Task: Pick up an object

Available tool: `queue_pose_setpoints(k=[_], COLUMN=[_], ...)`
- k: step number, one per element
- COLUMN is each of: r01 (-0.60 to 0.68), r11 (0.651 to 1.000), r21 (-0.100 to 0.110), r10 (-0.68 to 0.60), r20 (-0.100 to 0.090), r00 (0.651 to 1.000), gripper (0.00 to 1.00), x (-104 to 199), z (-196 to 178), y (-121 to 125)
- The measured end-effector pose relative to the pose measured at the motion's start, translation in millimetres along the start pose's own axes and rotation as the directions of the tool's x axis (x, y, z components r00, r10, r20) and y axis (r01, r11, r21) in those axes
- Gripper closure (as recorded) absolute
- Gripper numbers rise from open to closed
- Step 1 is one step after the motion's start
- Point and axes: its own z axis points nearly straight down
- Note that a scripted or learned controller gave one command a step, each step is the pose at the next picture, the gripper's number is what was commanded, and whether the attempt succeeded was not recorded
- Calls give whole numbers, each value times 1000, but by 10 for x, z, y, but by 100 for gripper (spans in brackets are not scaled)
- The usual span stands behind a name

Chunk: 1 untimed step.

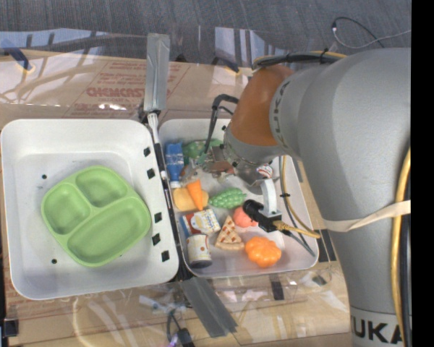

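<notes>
clutter was my risk: my gripper hung low in the right bin, near the carrot and green pod; whether it gripped, i could not tell. crowded toys could deflect me.

The arm covers the right bin's far corner, and its hand is blurred.

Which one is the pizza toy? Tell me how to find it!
Look in the right bin, the one full of toy food. Near its front edge lies the pizza, between the can and the orange pumpkin. It is the only triangle, tan with red dots.
</notes>
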Motion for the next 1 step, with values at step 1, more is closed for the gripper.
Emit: queue_pose_setpoints(k=[1], r01=[5], r11=[1000], r21=[4], r10=[-5], r20=[-2], r00=[1000], gripper=[100], x=[9], z=[-92], y=[-3])
